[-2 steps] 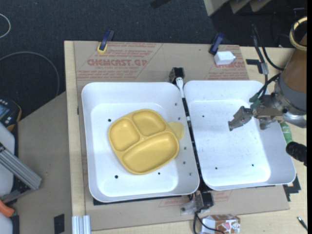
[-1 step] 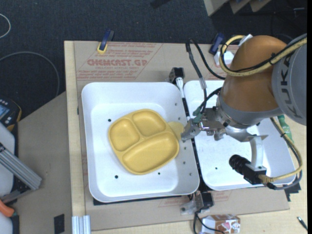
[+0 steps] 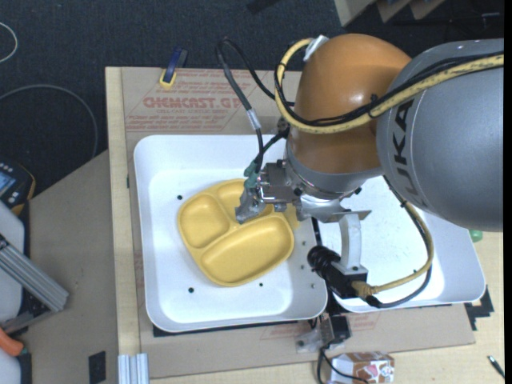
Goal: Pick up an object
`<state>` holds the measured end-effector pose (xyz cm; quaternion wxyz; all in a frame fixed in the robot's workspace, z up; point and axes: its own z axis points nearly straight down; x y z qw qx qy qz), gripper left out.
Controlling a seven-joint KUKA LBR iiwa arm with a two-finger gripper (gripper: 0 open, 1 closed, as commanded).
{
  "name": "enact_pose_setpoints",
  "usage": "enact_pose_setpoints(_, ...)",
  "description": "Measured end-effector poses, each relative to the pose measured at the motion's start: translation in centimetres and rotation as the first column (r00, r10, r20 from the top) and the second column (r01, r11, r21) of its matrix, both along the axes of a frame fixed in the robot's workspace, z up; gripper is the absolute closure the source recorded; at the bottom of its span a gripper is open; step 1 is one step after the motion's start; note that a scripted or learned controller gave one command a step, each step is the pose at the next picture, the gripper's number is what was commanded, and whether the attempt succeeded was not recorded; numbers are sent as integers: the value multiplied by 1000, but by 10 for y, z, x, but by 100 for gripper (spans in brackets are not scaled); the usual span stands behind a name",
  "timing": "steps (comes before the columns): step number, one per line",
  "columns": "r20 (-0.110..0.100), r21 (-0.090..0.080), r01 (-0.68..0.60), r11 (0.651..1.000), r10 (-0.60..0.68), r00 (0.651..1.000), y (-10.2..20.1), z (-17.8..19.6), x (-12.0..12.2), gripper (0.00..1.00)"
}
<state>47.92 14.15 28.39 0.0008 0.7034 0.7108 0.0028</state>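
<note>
A yellow divided plate [image 3: 232, 238] with three compartments lies in the left white bin [image 3: 160, 214], near its middle. My gripper [image 3: 250, 202] hangs over the plate's right rear rim, below the big orange wrist band [image 3: 344, 94]. The wrist body hides the plate's far right edge and most of the gripper.
The right white bin [image 3: 448, 270] is largely covered by the grey arm. Black and yellow cables [image 3: 376, 282] loop from the wrist over the divide between the bins. A cardboard sheet [image 3: 192, 102] lies under both bins, with a blue and yellow clip [image 3: 170, 69] at its rear left.
</note>
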Motion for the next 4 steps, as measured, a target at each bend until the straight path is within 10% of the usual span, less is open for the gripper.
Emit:
enact_pose_setpoints(1,-11,-4,14,1000,-14,1000,-57,-99,28,0)
enact_pose_setpoints(2,-5,-3,12,1000,-12,1000,-54,-85,28,100)
enact_pose_setpoints(4,4,0,5,1000,-5,1000,6,77,1,100)
